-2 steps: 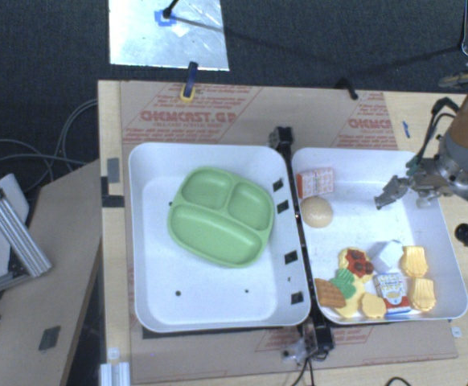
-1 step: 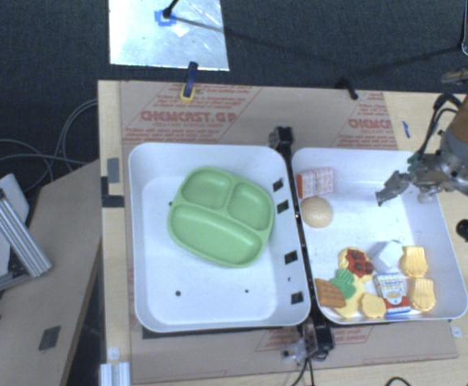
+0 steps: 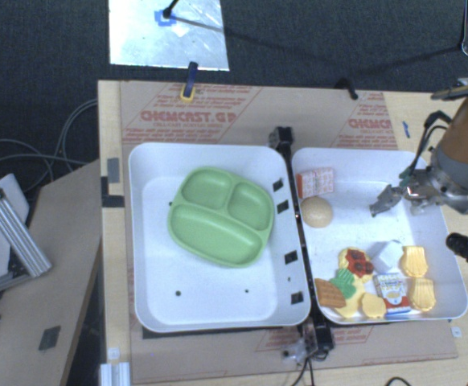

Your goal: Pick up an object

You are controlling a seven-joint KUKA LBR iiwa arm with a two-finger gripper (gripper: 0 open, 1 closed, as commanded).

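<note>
Tan round ball (image 3: 317,212): sitting in the right white plastic bin (image 3: 355,190), beside the toy-food heap (image 3: 376,284).
Claw (image 3: 388,200): hovering nearby; spread or pressed together, cannot tell.
Risk: ball may be rolling off on contact.

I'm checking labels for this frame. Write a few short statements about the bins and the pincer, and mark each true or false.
1. The green divided plate lies in the left bin. True.
2. The round beige ball sits on the green plate. False: it lies in the right bin, near the divider.
3. The pincer hangs over the right bin. True.
4. The small pink box is in the left bin. False: it is in the right bin.
</note>
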